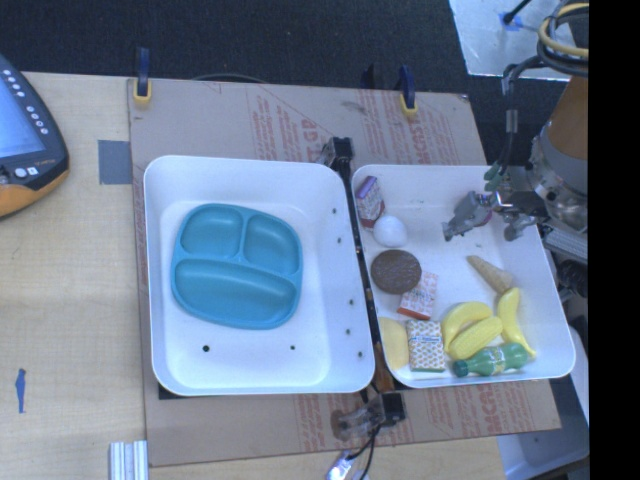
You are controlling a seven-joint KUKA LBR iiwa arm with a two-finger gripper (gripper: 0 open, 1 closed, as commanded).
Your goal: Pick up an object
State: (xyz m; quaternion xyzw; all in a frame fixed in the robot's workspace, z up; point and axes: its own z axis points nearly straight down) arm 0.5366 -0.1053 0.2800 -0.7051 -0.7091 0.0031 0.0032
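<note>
Pale wood bench (60, 298) carries a sheet of brown cardboard (300, 123) printed with faint red lettering too washed out to read, and two shallow white bins sit on it side by side. Nearest the camera, in the right bin (560, 313), a green bottle (490, 362) lies along the front wall, with a yellow corn cob (472, 336), a banana (512, 313) and a small printed carton (426, 345) just behind it; the carton's print is illegible. A red-and-white packet (419, 295) touches a brown round cookie (396, 270), a tan cone (489, 271) lies to the right of them, and farther back sit a white egg (390, 231) and a small can (370, 200) with an unreadable label. The left bin (160, 358) holds a blue divided plate (238, 266), with bare white floor all around it. At the far right, the gripper (492, 220) hangs over the open back part of the right bin, its grey fingers (462, 220) spread apart with nothing between them, well clear of the food items. A tablet-like device (25, 128) rests at the far left edge.
</note>
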